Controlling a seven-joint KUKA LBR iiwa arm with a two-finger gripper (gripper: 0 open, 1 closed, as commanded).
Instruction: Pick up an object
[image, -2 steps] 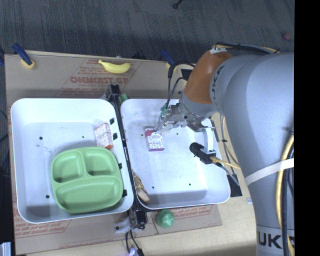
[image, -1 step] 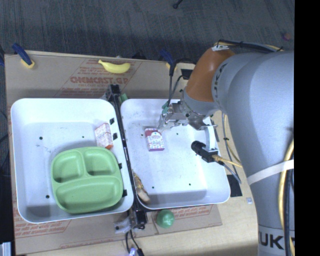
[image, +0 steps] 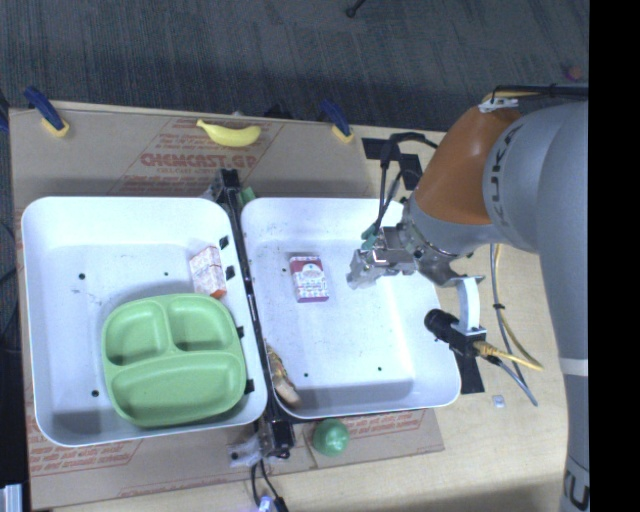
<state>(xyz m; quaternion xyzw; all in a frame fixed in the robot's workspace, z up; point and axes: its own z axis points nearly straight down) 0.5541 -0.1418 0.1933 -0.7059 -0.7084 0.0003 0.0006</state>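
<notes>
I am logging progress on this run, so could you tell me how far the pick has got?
Done: the gripper is over the right bin, beside the small red packet. In hand: nothing visible between its fingers; the packet lies flat on the bin floor. Left: closing on an object and lifting it.

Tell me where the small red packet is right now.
The red packet lies flat in the right bin, toward its upper left, left of the gripper and apart from it.
</notes>
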